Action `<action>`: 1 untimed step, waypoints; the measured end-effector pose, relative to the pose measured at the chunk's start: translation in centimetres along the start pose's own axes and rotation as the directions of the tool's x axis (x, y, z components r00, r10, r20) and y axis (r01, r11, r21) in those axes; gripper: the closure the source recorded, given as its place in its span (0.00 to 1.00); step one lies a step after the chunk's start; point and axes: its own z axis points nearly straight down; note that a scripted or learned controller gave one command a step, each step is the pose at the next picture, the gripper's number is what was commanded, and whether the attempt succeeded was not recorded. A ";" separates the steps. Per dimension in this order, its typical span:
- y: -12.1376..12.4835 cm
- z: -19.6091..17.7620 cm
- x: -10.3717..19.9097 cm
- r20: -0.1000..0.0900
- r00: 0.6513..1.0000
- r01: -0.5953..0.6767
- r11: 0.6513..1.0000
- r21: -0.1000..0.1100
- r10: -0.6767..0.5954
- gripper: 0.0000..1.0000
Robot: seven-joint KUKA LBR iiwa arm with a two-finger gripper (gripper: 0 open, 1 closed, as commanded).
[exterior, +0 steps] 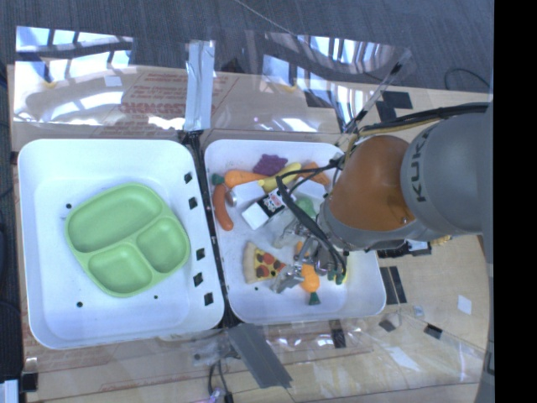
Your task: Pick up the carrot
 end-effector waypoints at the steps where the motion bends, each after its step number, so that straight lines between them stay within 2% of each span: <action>1: 0.1 -1.0 -0.1 0.001 1.000 0.007 1.000 0.000 -0.007 1.00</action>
